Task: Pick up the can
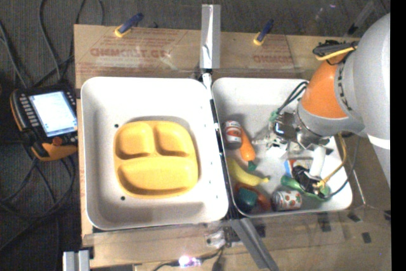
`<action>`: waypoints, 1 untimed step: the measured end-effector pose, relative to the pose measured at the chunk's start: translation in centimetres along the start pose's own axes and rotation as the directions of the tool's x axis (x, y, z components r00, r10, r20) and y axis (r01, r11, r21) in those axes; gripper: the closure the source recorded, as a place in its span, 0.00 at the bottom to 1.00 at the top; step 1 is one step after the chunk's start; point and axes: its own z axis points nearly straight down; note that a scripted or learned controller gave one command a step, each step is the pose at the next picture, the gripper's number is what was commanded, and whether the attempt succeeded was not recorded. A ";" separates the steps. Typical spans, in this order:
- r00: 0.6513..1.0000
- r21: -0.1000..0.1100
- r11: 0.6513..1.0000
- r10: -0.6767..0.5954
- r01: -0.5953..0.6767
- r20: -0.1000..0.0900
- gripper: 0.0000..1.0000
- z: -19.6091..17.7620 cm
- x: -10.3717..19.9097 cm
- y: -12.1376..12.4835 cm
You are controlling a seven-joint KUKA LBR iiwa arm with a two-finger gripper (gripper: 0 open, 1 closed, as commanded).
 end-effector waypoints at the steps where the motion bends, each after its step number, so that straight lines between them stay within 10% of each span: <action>1: 1.000 0.004 1.000 -0.001 0.001 -0.001 1.00 -0.9 0.1 -0.1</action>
